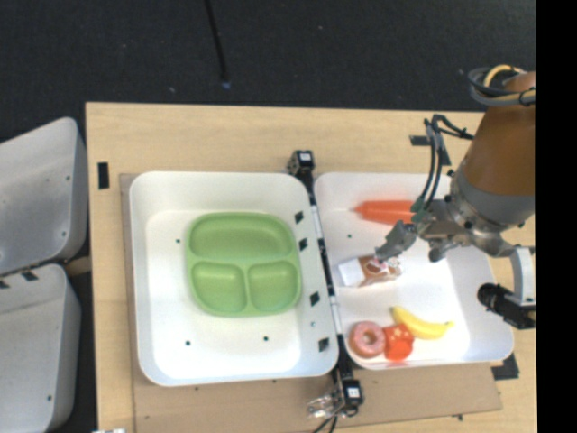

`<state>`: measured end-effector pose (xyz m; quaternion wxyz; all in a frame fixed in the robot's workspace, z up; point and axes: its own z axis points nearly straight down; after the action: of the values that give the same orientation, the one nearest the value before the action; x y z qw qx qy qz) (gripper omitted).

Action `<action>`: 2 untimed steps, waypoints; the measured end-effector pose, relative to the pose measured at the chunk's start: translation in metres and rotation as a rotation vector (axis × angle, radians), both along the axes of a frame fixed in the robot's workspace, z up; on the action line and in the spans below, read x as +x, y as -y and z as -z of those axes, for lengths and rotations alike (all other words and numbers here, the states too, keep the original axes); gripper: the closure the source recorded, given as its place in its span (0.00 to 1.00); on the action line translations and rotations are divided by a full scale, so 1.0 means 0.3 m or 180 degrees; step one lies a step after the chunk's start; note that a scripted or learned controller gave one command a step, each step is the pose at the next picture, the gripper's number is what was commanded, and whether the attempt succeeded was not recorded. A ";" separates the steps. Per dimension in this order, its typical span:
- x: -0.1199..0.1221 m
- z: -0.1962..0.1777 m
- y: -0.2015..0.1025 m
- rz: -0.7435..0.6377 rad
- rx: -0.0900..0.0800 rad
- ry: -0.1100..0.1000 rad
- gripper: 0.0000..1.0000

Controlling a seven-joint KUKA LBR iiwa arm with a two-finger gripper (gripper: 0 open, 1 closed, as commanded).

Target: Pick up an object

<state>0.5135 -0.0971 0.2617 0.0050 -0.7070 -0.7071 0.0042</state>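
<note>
The right bin (469, 332) holds several items. An orange carrot (382, 211) lies near its back. A small white and brown object (362, 271) sits at the left middle. A yellow banana (422, 324) lies toward the front, with a pink donut (367, 338) and a red piece (398, 342) side by side at the front left. My gripper (390, 251) reaches in from the right and hangs low, its tip right at the upper right edge of the white and brown object. I cannot make out any item lifted off the bin floor.
The left bin (162, 332) holds a green divided plate (243, 262). A ridge with black clips (317, 260) separates the two bins. The grey arm and its orange band (500, 165) cover the right bin's back right corner. Cables hang near the wrist.
</note>
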 end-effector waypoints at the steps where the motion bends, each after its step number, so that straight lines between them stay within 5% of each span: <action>1: 0.006 -0.016 0.000 -0.0008 -0.0004 0.0032 0.00; 2: -0.019 0.167 0.027 0.0001 -0.0004 0.0014 0.00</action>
<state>0.5078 -0.1052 0.2115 0.0030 -0.7072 -0.7070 0.0031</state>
